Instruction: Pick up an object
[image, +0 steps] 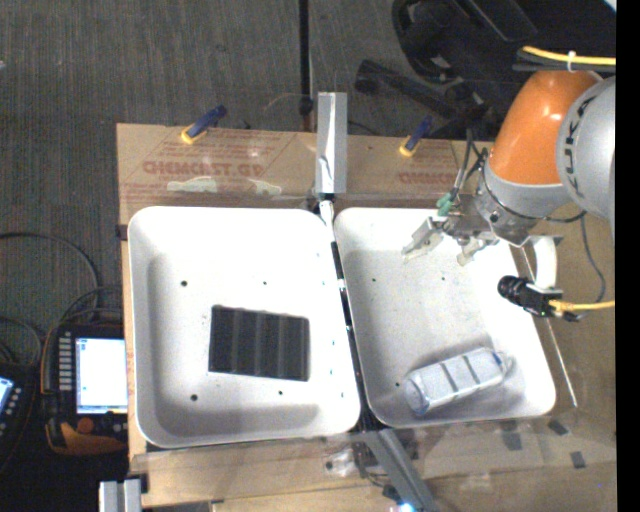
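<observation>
On the bench (140, 160) sit two white bins; a carton (458, 379) lies in the right bin (380, 300). The gripper (446, 240) hovers at that bin's far side, fingers spread and empty. Best to centre over the carton and close across its narrow width.

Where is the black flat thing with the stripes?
The black ribbed pad lies flat in the middle of the left bin, away from the gripper, which is over the right bin.
</observation>
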